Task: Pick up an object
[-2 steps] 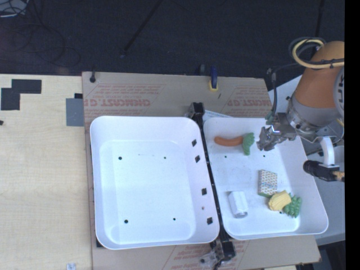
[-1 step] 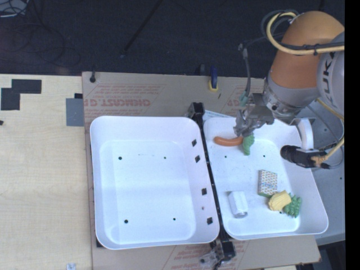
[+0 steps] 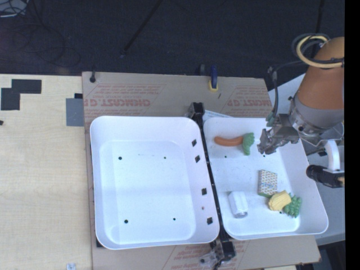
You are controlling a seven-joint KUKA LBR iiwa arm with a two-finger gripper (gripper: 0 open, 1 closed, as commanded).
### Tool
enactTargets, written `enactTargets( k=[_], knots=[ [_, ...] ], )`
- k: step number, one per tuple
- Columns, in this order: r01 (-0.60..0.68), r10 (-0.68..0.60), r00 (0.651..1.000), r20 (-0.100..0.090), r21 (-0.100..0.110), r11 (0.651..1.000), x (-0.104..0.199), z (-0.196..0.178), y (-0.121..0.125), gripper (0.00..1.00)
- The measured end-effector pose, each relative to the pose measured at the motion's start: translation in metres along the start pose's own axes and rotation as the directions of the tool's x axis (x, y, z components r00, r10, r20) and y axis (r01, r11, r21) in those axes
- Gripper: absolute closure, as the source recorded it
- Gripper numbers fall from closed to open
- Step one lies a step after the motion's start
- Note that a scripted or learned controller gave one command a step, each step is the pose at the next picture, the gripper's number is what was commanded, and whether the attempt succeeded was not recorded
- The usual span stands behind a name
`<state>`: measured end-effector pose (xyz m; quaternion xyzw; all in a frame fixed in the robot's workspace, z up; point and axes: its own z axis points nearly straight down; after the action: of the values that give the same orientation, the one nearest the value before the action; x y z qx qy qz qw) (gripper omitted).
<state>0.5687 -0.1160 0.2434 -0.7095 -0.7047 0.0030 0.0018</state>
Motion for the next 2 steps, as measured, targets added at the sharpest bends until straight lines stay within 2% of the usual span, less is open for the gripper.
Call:
enactTargets(
  k=[1, 2],
  knots=[
    [0.011, -0.011, 1.000, -0.001, -0.010, 1.000, 0.040, -0.026, 0.058, 1.00],
    [0.005, -0.005, 1.000, -0.003, -0.003, 1.000, 0.047, -0.033, 0.020, 1.00]
  ],
)
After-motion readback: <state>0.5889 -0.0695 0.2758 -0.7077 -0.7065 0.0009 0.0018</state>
